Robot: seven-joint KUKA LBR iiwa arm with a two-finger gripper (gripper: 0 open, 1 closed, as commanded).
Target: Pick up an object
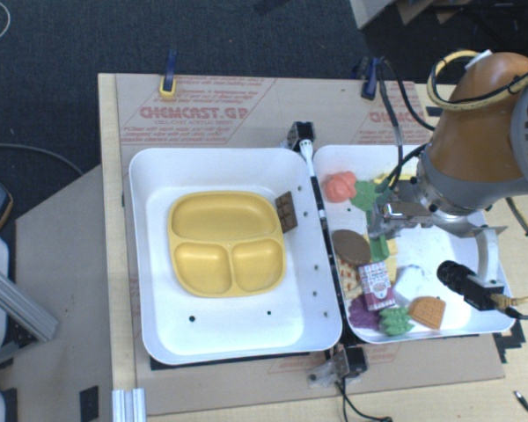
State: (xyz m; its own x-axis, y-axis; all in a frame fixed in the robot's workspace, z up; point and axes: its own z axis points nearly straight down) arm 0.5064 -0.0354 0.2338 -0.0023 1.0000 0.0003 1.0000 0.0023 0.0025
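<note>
- Grey arm with its orange band hangs over the right bin [502, 319]; the tool [380, 227] points down amid the clutter near that bin's left side.
- Cannot tell the tool's state: the wrist hides its tip.
- Likeliest target, my guess: the brown oval piece [352, 247], just left of and below the tool, long axis slanting.
- Green piece [366, 195] lies just above the tool; pink ball [339, 186] up and left.
- Purple-red packet [377, 285] sits below the tool.
- Yellow tray [226, 243] lies well to the left, in the other bin.
</note>
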